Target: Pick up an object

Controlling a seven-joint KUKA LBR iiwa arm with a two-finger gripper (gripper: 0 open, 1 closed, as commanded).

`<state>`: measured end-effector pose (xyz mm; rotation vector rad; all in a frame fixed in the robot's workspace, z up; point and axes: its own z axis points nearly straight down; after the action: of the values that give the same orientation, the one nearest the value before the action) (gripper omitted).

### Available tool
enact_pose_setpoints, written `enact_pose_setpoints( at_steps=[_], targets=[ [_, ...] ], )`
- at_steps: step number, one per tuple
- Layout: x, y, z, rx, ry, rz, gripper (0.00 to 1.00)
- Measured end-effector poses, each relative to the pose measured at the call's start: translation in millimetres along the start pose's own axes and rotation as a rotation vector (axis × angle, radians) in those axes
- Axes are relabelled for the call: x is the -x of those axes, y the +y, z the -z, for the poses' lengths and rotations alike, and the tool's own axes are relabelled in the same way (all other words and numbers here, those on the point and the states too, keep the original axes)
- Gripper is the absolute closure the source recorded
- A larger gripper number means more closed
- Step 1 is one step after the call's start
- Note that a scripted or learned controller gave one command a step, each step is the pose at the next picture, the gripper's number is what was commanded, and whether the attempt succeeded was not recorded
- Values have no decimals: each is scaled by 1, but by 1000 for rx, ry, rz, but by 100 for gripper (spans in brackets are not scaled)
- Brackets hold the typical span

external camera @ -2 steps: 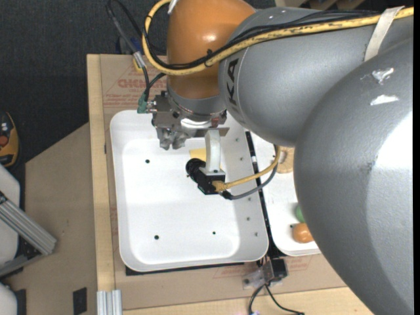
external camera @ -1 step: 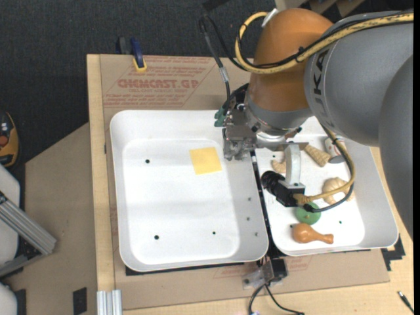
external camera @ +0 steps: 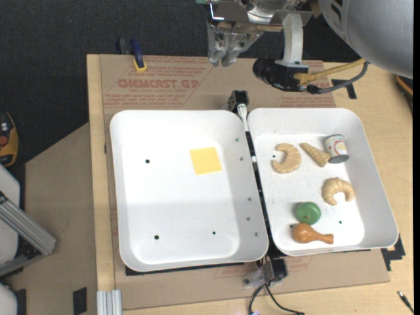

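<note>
A brown cardboard sheet printed with red lettering point(external camera: 157, 83) covered the table under both bins. A small yellow-and-blue clamp point(external camera: 138, 56) sat at the sheet's far left corner. A black clip point(external camera: 237, 101) stood at the far end of the seam between the bins, and another black clip with trailing wires point(external camera: 272, 272) sat at the near end. A silver aluminium rail point(external camera: 26, 227) lay at a slant off the table's left side.
</note>
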<state>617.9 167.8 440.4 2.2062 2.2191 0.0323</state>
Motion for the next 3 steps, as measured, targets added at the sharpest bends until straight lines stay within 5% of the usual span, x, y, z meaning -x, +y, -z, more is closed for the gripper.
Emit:
enact_pose_setpoints(
  at_steps=[1, 2, 3],
  targets=[
    [-53, -81, -76, -34, -7, 1, 100],
    [-51, -146, -128, -35, -8, -3, 100],
    [8, -141, -108, -23, -7, -11, 100]
  ],
)
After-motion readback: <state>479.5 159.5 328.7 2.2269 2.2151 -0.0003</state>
